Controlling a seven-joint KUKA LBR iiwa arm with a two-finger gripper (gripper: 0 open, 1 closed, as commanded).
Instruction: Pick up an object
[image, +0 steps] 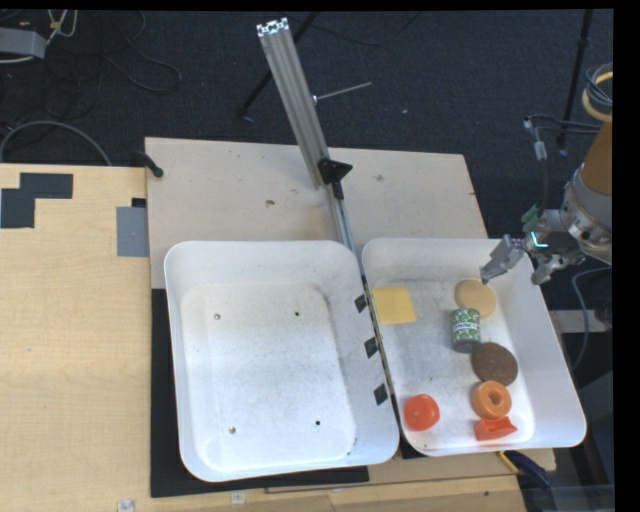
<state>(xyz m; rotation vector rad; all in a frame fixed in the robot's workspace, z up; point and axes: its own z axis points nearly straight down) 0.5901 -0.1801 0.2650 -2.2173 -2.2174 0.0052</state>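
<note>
Fingers (521, 262) just above-right of tan disc (475, 295).

Two bins sit side by side. The right bin (560, 400) holds a square (393, 305) at its left, a can (465, 328) between two discs (476, 295) (494, 363), and a ball (421, 412) near the front.

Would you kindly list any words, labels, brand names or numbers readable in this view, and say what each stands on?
None can be read.
The small green can in the right bin has a patterned green and white label, too small and blurred to read.
No other object shows any print.
</note>
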